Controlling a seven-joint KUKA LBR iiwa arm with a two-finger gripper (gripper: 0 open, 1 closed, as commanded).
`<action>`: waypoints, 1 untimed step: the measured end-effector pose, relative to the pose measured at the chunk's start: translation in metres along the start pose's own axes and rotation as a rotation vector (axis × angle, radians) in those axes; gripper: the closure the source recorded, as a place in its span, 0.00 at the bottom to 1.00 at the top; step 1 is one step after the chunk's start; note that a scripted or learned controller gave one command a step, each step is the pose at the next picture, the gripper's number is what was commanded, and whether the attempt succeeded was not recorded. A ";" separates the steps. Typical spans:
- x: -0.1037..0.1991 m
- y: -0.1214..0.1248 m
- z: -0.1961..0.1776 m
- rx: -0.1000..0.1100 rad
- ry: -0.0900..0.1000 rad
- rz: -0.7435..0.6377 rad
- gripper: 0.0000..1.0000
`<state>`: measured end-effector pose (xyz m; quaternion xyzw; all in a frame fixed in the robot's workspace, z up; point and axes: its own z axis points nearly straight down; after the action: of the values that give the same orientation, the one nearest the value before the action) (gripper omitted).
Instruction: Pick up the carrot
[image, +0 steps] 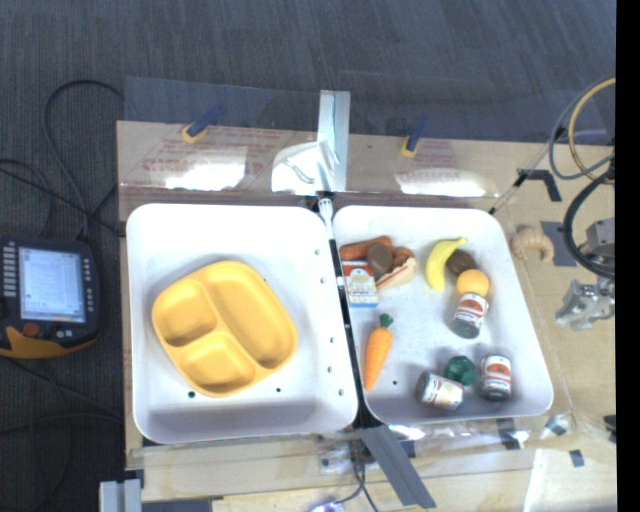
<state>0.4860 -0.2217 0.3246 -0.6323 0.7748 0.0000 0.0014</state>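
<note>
The carrot (376, 352) is orange with a small green top. It lies in the right white bin (520, 320), close to that bin's left wall, with its green end toward the back and its thin tip toward the front. Nothing touches it or covers it.
The right bin also holds a hot dog toy (380, 259), a small carton (361, 289), a banana (440, 263), an orange ball (473, 282) and several cans (440, 391). A yellow divided plate (223, 325) lies in the left bin (150, 400). The bins' shared wall (340, 330) runs just left of the carrot.
</note>
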 end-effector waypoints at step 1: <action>-0.001 0.000 0.020 -0.002 -0.001 -0.115 1.00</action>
<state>0.4859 -0.2209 0.3047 -0.6759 0.7370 0.0010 0.0009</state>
